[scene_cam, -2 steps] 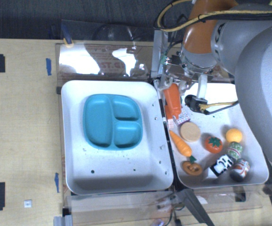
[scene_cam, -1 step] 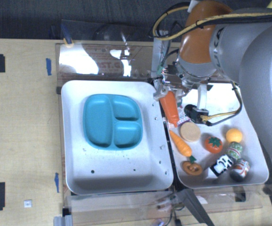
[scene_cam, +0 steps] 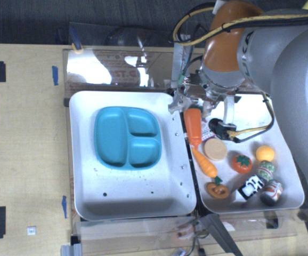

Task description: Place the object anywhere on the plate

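Note:
A blue divided plate [scene_cam: 126, 137] lies in the left white bin [scene_cam: 138, 201]. In the right bin [scene_cam: 290, 196], a long orange-red toy [scene_cam: 193, 126] lies along the left wall. My gripper [scene_cam: 192, 105] is right over this toy's far end. It is open, with one finger on each side of that end and a gap between fingers and toy. The grey arm with its orange band comes in from the upper right and hides the back of the right bin.
The right bin also holds a carrot [scene_cam: 205, 162], a tan disc [scene_cam: 215, 149], a tomato [scene_cam: 242, 163], a lemon [scene_cam: 265, 153], a black and white block [scene_cam: 251, 185] and small cans [scene_cam: 271, 192]. A ridge of two bin walls [scene_cam: 187, 164] separates the bins.

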You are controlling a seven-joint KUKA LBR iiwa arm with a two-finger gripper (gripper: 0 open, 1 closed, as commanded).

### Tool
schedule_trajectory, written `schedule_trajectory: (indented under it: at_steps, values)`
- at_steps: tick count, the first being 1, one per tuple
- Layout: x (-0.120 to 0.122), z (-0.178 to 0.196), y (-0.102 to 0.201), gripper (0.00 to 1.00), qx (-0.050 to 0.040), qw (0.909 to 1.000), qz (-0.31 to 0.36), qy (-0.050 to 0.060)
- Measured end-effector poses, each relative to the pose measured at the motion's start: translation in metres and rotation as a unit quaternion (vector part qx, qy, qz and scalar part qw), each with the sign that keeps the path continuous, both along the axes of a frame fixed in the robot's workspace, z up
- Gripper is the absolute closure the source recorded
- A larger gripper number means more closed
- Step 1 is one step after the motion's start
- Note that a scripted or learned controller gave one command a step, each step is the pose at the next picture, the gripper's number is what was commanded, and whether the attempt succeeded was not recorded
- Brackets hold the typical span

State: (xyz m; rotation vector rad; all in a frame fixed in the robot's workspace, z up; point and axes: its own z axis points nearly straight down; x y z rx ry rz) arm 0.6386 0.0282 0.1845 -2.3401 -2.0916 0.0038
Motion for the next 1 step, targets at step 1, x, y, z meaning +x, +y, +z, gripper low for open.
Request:
schedule_trajectory:
  at_steps: [1]
  values:
    - [-0.0039, -0.0001, 0.0657, 0.0, 0.0004, 1.0, -0.008, -0.002]
